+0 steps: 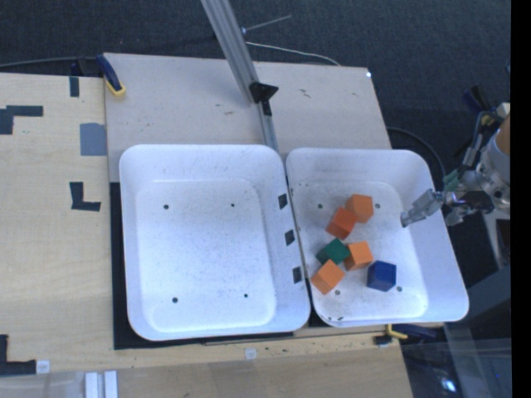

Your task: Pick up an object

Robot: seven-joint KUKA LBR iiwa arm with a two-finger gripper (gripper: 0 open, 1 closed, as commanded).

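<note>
Taking the right bin as the landmark: well to its left, the surface carries dark tape marks, and a yellow-and-blue clamp sits at the far corner of the pale board. Just left of the right bin, touching it rim to rim, lies the left bin, with no blocks in it. A slanted metal pole comes down from above toward the seam between the 2 bins.

Inside the right bin, near its middle and lower half, sit 6 blocks in a loose cluster: 1 orange block uppermost, 1 red-orange block touching it, 1 green block below, 1 orange block just beside the green one, 1 orange block lowest, and 1 blue block slightly apart toward the right wall.

At the right bin's right edge the claw reaches over the rim. I cannot tell whether it is released or clenched, and nothing is visibly in it.

As I judge it, the pick is not yet made: every block lies on the bin floor, so reaching, closing and lifting are all left. The tight packing of the orange and green blocks could obstruct a clean grasp; the blue one looks freest, though the wall is close.
</note>
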